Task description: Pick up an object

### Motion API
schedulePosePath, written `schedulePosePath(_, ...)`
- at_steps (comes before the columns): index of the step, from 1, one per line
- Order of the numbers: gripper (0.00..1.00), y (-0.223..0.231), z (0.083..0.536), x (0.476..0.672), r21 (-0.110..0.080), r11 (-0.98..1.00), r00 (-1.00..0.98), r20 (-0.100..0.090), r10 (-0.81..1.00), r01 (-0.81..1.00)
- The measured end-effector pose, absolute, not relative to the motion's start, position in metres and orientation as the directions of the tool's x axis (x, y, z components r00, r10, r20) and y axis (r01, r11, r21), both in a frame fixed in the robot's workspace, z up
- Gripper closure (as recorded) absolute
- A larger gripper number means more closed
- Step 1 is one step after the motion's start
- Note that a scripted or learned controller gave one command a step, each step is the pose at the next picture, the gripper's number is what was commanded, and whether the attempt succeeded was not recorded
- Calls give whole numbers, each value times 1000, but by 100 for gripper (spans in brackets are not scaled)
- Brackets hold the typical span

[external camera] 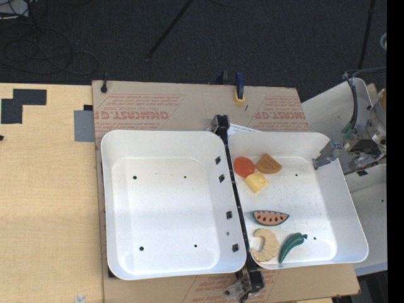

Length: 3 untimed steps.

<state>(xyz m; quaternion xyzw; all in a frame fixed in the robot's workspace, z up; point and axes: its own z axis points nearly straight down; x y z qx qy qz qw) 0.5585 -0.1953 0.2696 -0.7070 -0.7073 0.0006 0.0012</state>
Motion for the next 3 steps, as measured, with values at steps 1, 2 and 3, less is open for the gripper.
schedulePosePath(1, 0, -145, 99, 555, -18, 3, -3, 7, 1000, 1000)
schedulePosePath(2, 0, -87, 86, 619, 0, 7, -7, 3, 1000, 1000)
schedulePosePath(3, 0, -82, 88, 644, -1, 2, -2, 1, 1000, 1000)
